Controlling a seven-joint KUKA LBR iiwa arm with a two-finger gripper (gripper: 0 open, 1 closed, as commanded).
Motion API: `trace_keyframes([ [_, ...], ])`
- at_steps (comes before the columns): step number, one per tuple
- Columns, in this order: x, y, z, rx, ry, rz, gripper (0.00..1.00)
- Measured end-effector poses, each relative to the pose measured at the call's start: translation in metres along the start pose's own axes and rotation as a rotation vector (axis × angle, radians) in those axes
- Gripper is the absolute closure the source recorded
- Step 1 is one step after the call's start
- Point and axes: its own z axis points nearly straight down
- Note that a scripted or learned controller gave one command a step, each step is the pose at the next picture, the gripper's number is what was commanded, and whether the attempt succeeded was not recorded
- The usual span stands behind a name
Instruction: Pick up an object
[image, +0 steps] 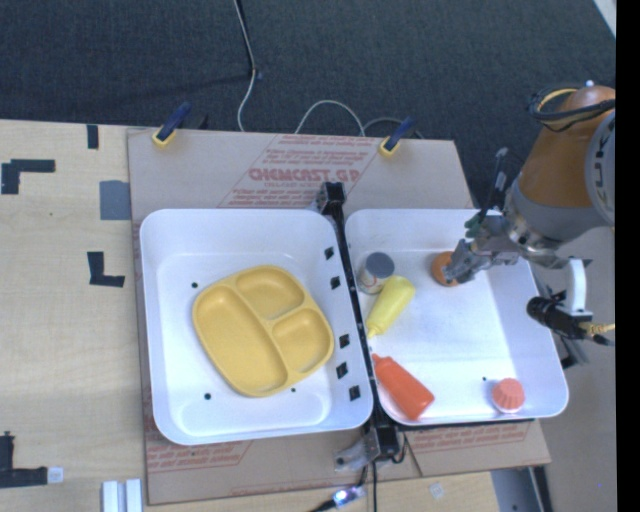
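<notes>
Two white bins (160, 300), one yellow tray (262, 328), two bottles (388, 305), three small objects (508, 396).

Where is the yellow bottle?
The yellow bottle lies in the right bin, against the divider, between the small grey can and the orange bottle.

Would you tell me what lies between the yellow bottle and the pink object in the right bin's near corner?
In the camera view, the orange bottle lies left of the line from yellow bottle to pink object; the rest is bare floor.
</notes>
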Motion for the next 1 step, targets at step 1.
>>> trace_keyframes([
  [1,0.0017,0.0034,-0.0629,-0.001,0.0,-0.001,1.0],
])
